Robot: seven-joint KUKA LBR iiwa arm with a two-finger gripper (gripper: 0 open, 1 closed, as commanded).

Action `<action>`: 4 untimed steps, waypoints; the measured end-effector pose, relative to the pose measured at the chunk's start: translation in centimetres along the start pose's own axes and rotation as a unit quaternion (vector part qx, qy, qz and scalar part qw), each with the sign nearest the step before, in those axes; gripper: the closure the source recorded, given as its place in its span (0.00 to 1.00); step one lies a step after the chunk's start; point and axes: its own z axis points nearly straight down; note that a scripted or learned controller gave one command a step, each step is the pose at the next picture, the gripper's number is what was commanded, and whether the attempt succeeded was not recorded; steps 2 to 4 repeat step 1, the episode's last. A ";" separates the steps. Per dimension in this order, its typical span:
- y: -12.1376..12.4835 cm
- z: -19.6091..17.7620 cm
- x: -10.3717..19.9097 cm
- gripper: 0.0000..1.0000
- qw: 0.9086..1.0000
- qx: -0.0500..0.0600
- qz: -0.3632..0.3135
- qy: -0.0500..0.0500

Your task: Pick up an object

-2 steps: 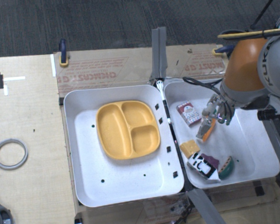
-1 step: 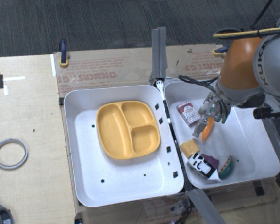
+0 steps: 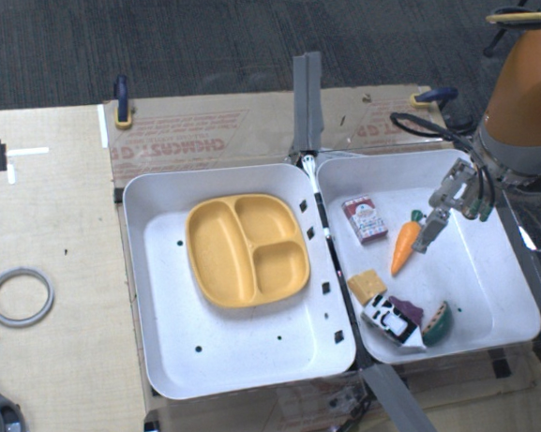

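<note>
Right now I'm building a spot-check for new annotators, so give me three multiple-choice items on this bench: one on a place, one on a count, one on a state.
1. Where does the yellow plastic divided plate lie?
A. left white bin
B. right white bin
C. wooden bench top

2. How many compartments does the plate have?
A. two
B. three
C. five

3. What is the state of the orange toy carrot?
A. hanging in the air
B. standing on the plate
C. lying on the right bin's floor, close beside the gripper

Answers: 1 A, the plate sits in the middle of the left bin. 2 B, its ridges mark off three sections. 3 C, the carrot lies on the white floor.
</note>
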 end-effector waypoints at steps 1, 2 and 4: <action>0.7 12.4 -3.2 0.00 0.996 -0.002 0.090 -0.003; 0.7 12.4 -3.2 0.00 0.996 -0.002 0.090 -0.003; 0.7 12.4 -3.2 0.00 0.996 -0.002 0.090 -0.003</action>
